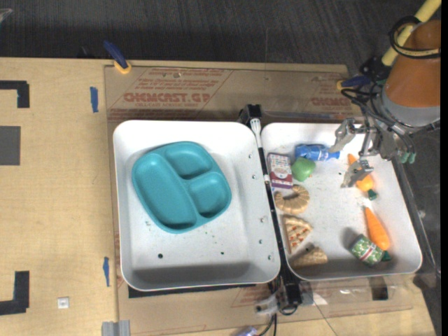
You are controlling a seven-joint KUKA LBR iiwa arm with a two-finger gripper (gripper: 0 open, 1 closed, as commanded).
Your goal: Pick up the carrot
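The carrot (377,229), orange and tapered, lies at a slant near the right wall of the right bin (329,208). Its lower end rests next to a green patterned can (367,250). My gripper (351,156) hangs over the bin's far right corner, up and left of the carrot and well apart from it. Its fingers (341,134) stand open with nothing between them. Just below the gripper lies a small orange piece with a green tip (364,183).
A blue packet (313,151), a green ball (304,168), a small carton (280,170), a pastry (292,199), a pizza slice (297,231) and a bread piece (310,256) fill the right bin's left side. The left bin (140,257) holds a teal divided plate (182,184).
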